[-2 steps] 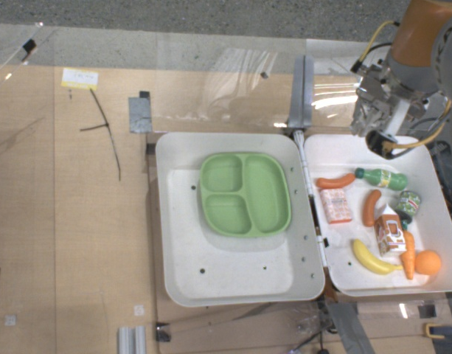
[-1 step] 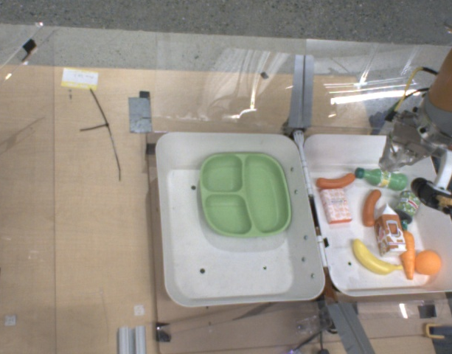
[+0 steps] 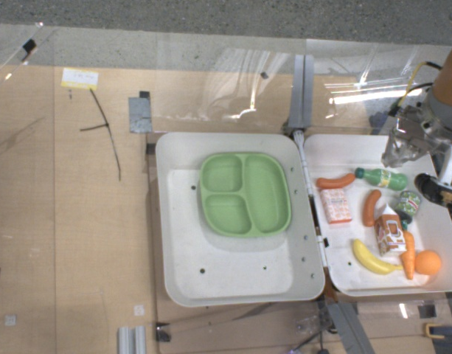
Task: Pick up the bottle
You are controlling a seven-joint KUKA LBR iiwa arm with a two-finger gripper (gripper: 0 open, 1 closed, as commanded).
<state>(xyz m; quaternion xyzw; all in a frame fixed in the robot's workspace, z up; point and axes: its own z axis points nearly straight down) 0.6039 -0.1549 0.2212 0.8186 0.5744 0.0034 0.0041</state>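
On the far left, the pale wooden bench (image 3: pixel 63 220) carries a yellow label (image 3: pixel 80 78) near its back edge, a thin dark cable (image 3: pixel 108 135) curving down from it, and a small grey block (image 3: pixel 140 113) just right of that. Taking the green three-compartment plastic tray (image 3: pixel 245 194) as the landmark: it lies in the left shallow white bin (image 3: pixel 233 282), toward that bin's back half. A grey divider post (image 3: pixel 302 91) rises behind and to the tray's right, at the seam between the bins.

Right of the tray, across the seam, lies the right shallow white bin (image 3: pixel 343 275). Closest to the tray in it are an orange toy sausage (image 3: pixel 335 181) and, just in front of that, a flat red-and-white packet (image 3: pixel 336 205). Farther right are a second, upright orange sausage (image 3: pixel 370 207) and a yellow toy banana (image 3: pixel 373 259). The green plastic bottle with a white cap and yellow label (image 3: pixel 382 178) lies on its side, well right of the tray, level with the tray's back edge. A brown-and-white carton (image 3: pixel 390 234), a small green-and-white can (image 3: pixel 409 201), an orange toy carrot (image 3: pixel 409 255) and a round orange fruit (image 3: pixel 428 262) follow.

Farthest right, the metal two-finger gripper (image 3: pixel 397 155) hangs just behind the bottle, at its right end, with nothing visibly between its fingers; how wide they stand I cannot tell.
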